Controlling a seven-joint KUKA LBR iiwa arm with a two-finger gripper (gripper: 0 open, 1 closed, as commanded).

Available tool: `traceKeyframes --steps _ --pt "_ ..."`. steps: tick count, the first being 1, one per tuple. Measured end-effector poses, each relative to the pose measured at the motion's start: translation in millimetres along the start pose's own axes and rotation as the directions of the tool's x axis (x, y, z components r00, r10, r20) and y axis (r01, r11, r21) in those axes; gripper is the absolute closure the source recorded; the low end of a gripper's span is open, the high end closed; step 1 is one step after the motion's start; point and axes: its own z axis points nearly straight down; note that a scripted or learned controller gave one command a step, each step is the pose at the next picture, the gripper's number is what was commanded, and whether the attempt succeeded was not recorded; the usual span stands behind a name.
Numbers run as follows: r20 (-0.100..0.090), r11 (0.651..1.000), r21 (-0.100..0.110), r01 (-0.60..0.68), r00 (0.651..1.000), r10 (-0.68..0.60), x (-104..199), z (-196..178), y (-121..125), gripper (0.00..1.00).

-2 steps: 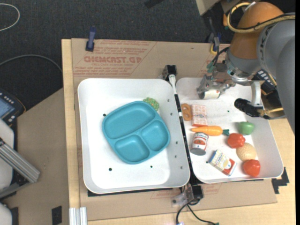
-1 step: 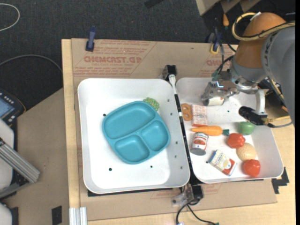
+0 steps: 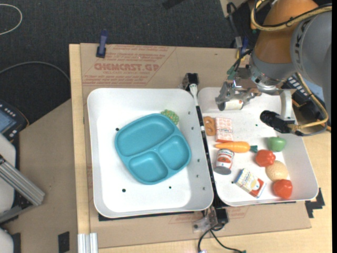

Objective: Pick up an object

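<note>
My gripper (image 3: 230, 96) hangs low over the far left corner of the right bin (image 3: 303, 157). A small pale piece shows right under it, and I cannot make out whether it is held. Below the gripper in that bin lie a brown pretzel-shaped piece (image 3: 210, 125), a pink and white packet (image 3: 225, 126), an orange carrot (image 3: 235, 146) and a small can with a red label (image 3: 224, 161). Further right lie a green fruit (image 3: 276, 143), a red tomato (image 3: 265, 157), a beige potato (image 3: 277, 169), another red fruit (image 3: 283, 188) and a small box (image 3: 249, 182).
The left bin (image 3: 102, 141) holds a blue divided plate (image 3: 152, 147) with a small green item (image 3: 170, 116) at its far edge. A black clip (image 3: 190, 80) sits at the top of the rim between the bins. The arm's orange band (image 3: 281, 30) rises at the upper right.
</note>
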Motion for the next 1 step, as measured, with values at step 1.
traceKeyframes --steps 1 --pt "-0.003 1.000 0.012 0.000 1.000 0.000 60.1 4.5 -69.0 1.00"
